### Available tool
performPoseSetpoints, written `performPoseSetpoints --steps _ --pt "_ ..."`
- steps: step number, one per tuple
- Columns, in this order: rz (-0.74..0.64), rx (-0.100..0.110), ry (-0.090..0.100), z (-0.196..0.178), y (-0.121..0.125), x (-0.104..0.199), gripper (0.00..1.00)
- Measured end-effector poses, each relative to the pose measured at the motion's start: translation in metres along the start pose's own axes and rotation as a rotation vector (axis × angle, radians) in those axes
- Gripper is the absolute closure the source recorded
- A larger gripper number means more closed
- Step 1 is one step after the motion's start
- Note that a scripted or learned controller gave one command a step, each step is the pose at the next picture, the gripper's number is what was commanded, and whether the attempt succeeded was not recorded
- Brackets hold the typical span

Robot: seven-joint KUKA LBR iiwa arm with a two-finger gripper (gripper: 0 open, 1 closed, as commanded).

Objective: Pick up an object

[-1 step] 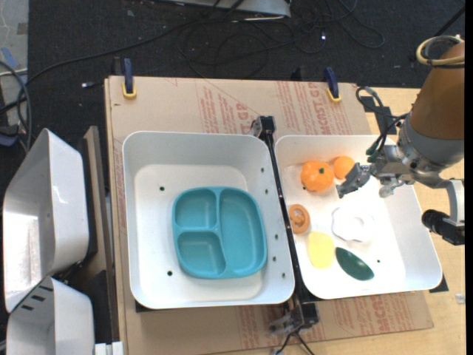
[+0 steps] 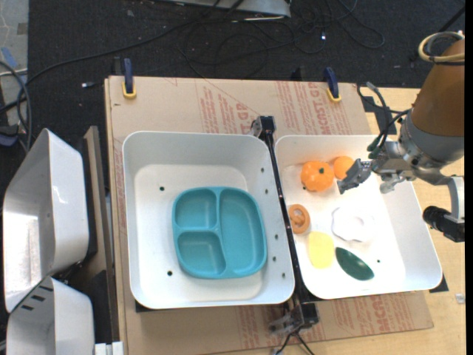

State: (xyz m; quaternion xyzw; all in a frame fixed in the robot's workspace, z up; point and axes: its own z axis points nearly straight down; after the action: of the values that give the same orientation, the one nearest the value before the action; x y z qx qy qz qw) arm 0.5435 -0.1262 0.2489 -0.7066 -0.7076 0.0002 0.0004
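The right bin [image 2: 414, 235] holds several small objects. An orange pumpkin-shaped piece [image 2: 317, 176] and a smaller orange ball [image 2: 342, 166] lie at its far left. A tan ring [image 2: 298, 218], a white lump [image 2: 351, 225], a yellow piece [image 2: 321, 249] and a dark green oval [image 2: 354, 263] lie nearer the front. My gripper [image 2: 372, 179] hangs over the far part of this bin, just right of the orange ball, open, with nothing between its fingers. One finger [image 2: 353, 177] sits close beside the ball.
The left bin [image 2: 140, 198] holds a teal divided plate [image 2: 219, 232]. A black divider bar [image 2: 279, 198] runs between the bins. Two more white bins [image 2: 41, 205] stand off the bench at the left. Clamps [image 2: 129, 87] hold the board's far edge.
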Motion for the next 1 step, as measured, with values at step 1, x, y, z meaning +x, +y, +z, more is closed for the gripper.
performPoseSetpoints --steps 1 --pt "0.002 0.005 0.001 0.0554 -0.0042 0.0104 0.00"
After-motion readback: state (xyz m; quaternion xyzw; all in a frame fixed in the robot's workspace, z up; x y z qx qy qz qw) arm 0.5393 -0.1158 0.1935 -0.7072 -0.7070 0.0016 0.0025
